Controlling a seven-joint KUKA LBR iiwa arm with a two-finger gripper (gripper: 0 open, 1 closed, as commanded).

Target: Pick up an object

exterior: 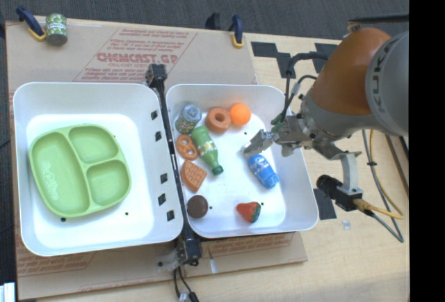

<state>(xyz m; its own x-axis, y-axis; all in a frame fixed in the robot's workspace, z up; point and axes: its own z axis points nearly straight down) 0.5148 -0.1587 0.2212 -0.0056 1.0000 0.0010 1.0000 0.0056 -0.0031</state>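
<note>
The board behind the bins reads "CHEMCAST GP" point(137, 57) in red; no other label is legible to me. My claw point(254, 145) hangs open in the right bin point(295, 213), gripping nothing, just above the blue can point(263, 170) lying near that bin's right wall. Bare floor lies between the can and the green bottle point(207, 149).

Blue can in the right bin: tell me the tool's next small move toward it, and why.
Probably a short drop onto the blue can. The tool hangs just above the can's upper end, and the can lies apart from the green bottle and the strawberry, so the approach looks uncrowded.
</note>
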